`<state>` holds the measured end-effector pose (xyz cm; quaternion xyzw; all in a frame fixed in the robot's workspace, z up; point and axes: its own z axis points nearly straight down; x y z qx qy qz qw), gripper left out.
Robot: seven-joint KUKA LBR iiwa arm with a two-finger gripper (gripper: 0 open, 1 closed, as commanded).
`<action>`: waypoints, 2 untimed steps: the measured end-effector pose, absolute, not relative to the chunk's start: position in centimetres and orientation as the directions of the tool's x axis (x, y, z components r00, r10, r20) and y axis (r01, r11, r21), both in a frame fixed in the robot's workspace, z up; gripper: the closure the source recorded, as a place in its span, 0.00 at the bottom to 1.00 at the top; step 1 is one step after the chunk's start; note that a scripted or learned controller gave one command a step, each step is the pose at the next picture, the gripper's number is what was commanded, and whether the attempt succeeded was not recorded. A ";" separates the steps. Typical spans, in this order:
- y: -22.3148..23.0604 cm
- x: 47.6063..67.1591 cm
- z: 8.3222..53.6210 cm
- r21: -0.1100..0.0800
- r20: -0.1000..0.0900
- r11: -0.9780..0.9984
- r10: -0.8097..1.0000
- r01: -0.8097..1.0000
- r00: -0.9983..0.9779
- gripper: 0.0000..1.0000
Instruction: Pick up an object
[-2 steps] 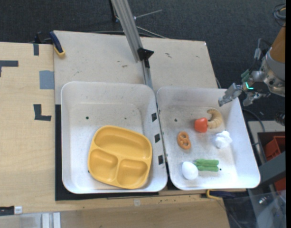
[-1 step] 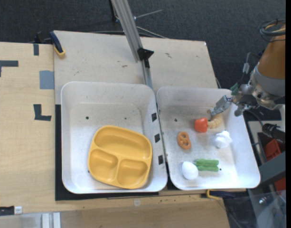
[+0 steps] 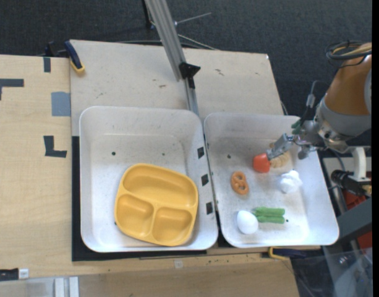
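Observation:
My gripper (image 3: 279, 149) hangs over the upper right part of the right bin (image 3: 313, 228), reaching in from the right. Just below and left of it lies a small red round object (image 3: 261, 163), with a pale beige piece (image 3: 283, 161) right beside it under the gripper. A white crumpled object (image 3: 290, 181) sits a little lower. Further left lies an orange pretzel (image 3: 239, 182). Near the bin's front are a white egg (image 3: 246, 221) and a green bean pod (image 3: 269, 215). Nothing is visibly held.
The left bin (image 3: 96, 135) holds a yellow divided plate (image 3: 156, 203) near its front. A grey metal pole (image 3: 170, 39) slants down to the ridge between the bins. The arm's orange band (image 3: 350, 91) is at the right edge.

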<state>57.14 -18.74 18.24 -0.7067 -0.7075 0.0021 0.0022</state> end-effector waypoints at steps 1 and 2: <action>-17.7 57.2 13.2 -0.007 0.001 0.002 1.000 1.000 -0.002 0.00; -17.7 57.3 14.5 -0.003 0.000 0.003 1.000 1.000 -0.003 1.00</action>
